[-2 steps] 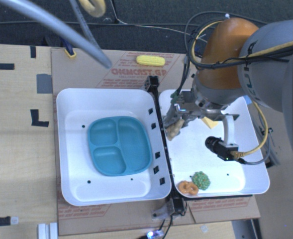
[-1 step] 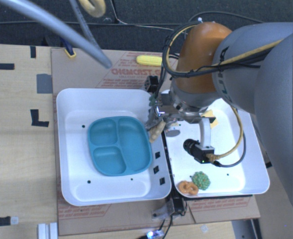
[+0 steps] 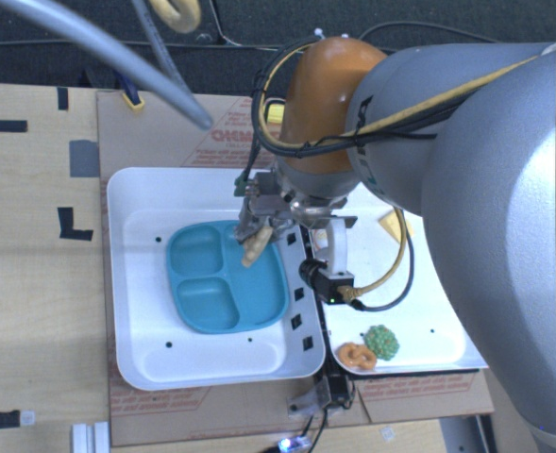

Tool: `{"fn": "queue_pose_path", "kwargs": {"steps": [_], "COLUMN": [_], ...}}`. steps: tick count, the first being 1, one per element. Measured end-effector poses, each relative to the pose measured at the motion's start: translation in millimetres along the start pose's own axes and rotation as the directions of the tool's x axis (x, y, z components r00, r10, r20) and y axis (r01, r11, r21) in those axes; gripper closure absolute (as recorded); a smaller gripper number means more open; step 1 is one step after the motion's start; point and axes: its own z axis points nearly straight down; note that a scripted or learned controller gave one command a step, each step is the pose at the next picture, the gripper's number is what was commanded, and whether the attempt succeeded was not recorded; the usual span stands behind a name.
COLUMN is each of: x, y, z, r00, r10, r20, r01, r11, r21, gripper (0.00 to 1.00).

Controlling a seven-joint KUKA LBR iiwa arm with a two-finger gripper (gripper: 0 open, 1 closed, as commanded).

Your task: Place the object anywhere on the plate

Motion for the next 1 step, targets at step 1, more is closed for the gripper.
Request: {"fn": "queue_pose_path", "kwargs": {"steps": [1], "x": [57.6], "y": [7.1], "z": [-3.7], "r00": [1.000], "r10": [-0.001], "r20": [-0.001], "r01": [0.001], "r11": [1.000], "r21": [-0.001], "gripper": [1.00]}}
